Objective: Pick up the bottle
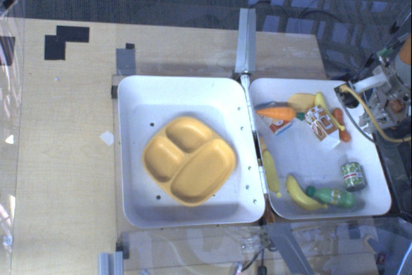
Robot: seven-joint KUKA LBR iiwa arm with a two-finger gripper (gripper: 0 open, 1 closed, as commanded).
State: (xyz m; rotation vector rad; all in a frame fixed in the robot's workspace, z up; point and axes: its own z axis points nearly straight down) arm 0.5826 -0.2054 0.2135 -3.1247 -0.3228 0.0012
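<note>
Bottle (331, 196): green, lying on its side near the front wall of right bin (384, 187), well towards the front right corner. Cap end hard to make out; appears to touch or overlap the tip of a banana (301, 193) lying just to its left. Small can (353, 176) with green label just beside and behind the bottle; contact between the two not resolvable.

Gripper (380, 96): located at the right rim of the right bin, towards the rear, well apart from the bottle. Partly cut off by the frame edge and tangled visually with a looped yellow cable (367, 119). Open or closed state: cannot tell. Nothing seen held.

Other contents of right bin, rear half: carrot (277, 113), small printed carton (320, 122), a reddish elongated item (340, 123) too small to identify, and yellow pieces clustered at the back, outlines merged. Long yellow item (271, 174) against the left wall, partly hidden by the rim.

Left bin (129, 138): holds a yellow divided plate (188, 160), lying flat near the centre.
</note>
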